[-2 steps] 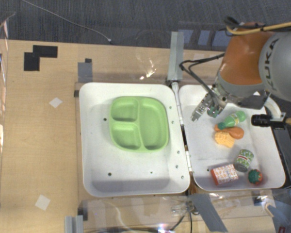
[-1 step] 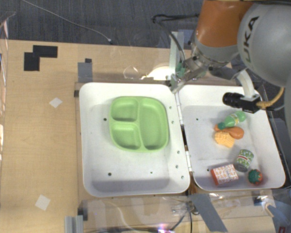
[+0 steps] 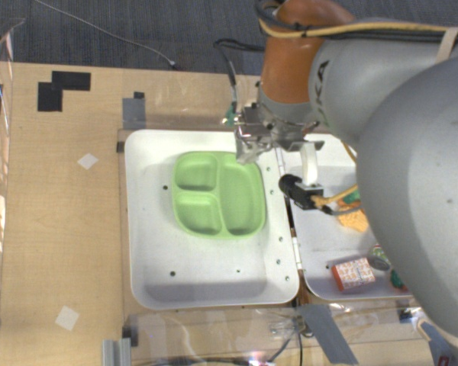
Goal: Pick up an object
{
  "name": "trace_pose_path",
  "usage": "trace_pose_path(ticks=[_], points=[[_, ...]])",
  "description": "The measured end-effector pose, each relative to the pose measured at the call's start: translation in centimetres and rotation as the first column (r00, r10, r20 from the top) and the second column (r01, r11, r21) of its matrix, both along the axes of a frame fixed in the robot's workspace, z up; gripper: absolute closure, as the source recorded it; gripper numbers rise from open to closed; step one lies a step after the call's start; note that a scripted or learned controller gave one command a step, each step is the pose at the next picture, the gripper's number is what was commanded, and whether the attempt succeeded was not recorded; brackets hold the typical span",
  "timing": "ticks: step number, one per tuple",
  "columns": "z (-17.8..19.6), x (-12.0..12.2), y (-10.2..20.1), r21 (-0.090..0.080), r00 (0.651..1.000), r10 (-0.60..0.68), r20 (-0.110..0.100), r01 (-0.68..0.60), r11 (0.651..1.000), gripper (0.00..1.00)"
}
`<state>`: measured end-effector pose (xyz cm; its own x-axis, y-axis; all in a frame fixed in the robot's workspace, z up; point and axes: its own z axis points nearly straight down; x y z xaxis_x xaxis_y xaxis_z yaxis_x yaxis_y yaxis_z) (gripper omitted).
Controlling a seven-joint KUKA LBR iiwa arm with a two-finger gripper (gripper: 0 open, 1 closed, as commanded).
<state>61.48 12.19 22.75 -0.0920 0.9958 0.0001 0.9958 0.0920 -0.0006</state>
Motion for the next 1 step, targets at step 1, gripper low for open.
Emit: trace_pose_path(ticks=[1], points=[[-0.56,-5.39,4.17,0.001,0.959,-0.285,0.000,0.285,0.959,1.00]])
